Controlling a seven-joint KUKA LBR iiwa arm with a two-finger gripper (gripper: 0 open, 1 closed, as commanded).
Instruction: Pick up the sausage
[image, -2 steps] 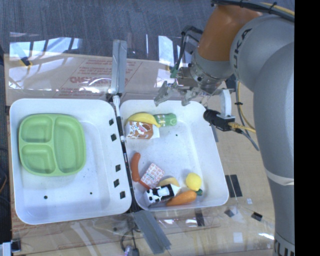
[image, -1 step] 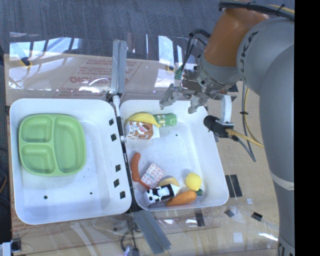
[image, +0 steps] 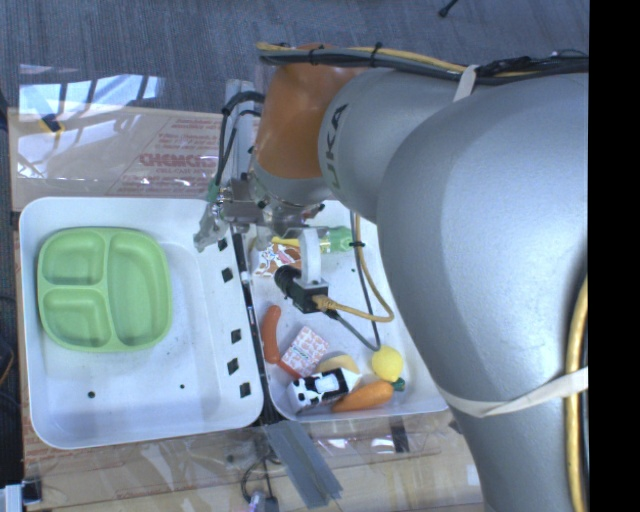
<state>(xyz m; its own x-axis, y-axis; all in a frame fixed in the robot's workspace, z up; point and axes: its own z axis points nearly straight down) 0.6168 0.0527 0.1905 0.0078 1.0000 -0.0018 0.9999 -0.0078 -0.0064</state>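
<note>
Camera view is showing the sausage (image: 270, 333) lying along the left wall of the right bin (image: 420, 400), beside a small patterned packet (image: 305, 351). The gripper (image: 262, 232) is hanging above the bin's far end, apart from the sausage; whether it is clenched cannot be told.

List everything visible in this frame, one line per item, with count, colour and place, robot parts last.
left bin: 1, white, left half of bench
right bin: 1, white, right of it, partly under the arm
divided plate: 1, light green, in left bin
sausage: 1, orange-red, left side of right bin
snack packet: 1, pink-white, beside sausage
lemon: 1, yellow, right bin
carrot: 1, orange, front of right bin
cow-patterned toy: 1, black-white, front of right bin
arm: 1, grey with orange band, over right bin
gripper: 1, above right bin's rear
</note>
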